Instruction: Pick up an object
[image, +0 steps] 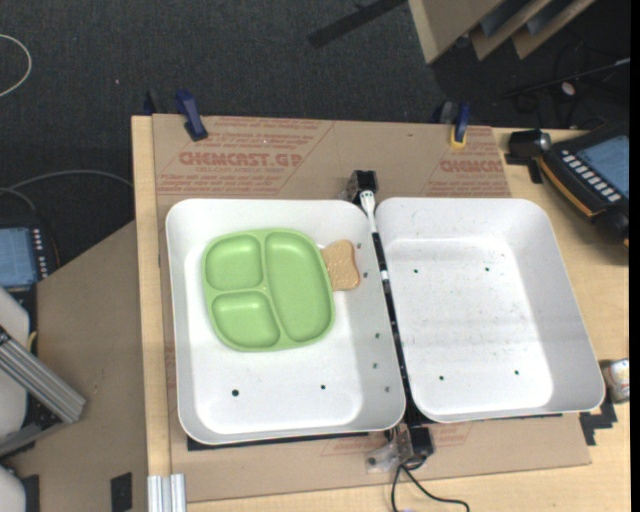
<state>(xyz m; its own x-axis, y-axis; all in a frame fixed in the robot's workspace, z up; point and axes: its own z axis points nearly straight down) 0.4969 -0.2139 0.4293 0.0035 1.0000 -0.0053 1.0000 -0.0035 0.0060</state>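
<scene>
Bench edge comes first, a brown cardboard sheet (260, 150) that carries two shallow white bins side by side. Going from the near side, the left bin (270, 400) has a bare smooth floor with some small dark dots, and further back a green divided plate (268, 290) lies flat in it, glossy plastic with rounded corners and three compartments. The long side of this plate runs roughly left to right, a little tilted. Touching its right rim, toward the wall between the bins, lies a small tan piece (342, 265), flat and rough like a slice of toast or a sponge; perhaps part of it is tucked under the plate rim, the view is too coarse to be sure. The right bin (480, 310) is the same white material, with faint dust marks. About the gripper I cannot tell its state or position from this view. Since the arm enters from the right, I judge the tan piece is the nearer target, and the plate lies beyond it to the left.
</scene>
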